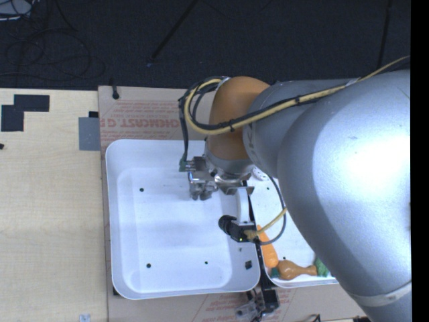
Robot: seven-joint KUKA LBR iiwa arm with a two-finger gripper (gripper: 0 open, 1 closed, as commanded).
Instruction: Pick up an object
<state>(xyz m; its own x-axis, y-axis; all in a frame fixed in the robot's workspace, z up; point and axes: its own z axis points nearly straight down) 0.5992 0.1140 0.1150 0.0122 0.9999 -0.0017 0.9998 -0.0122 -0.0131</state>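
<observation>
Two shallow white plastic bins (127,247) sit on the worktop; the pincer (200,192) hangs over the left one, its finger spacing impossible to tell. Orange carrot-shaped toy (295,270) lies in the right bin.

A pale wood-grain bench top (47,206) fills the nine o'clock side, bearing flat dark grey patches (27,109) toward ten o'clock and a brown cardboard sheet (144,113) with reversed red print toward the centre. Beyond the bench edge, from eleven through one o'clock, lies a dark floor (268,25) crossed by thin black cables (47,45), with a pale tangle of cable at the far eleven o'clock corner. The light is even and bright on the bench, while the floor stays dim.
</observation>
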